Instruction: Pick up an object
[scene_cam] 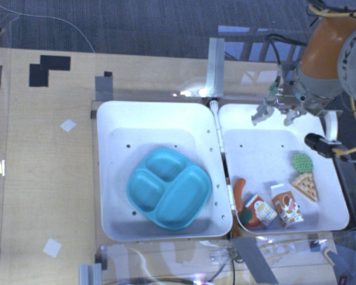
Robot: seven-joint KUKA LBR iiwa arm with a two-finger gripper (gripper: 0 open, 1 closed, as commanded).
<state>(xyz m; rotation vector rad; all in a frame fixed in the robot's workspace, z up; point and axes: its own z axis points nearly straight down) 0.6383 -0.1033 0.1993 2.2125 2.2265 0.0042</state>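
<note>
The pincer point(275, 116) hangs over the far edge of the right bin point(267, 150), its two grey fingers point(260, 115) spread apart with nothing between them. The things to pick lie well apart from it, along the near side of that bin: an orange carrot point(239, 193) against the dividing wall, a small snack packet point(260, 209) touching it, a little carton point(286, 205) just beside the packet, and nearer the right wall a waffle piece point(306, 186) with a green knobbly piece point(302, 161) just behind it. The arm point(329, 52) comes in from the right, its orange band above the wrist, tilted down toward the bin's far rim. The left bin point(115, 129) holds a blue divided plate point(169, 187). Both bins sit on the bench point(41, 183).
</note>
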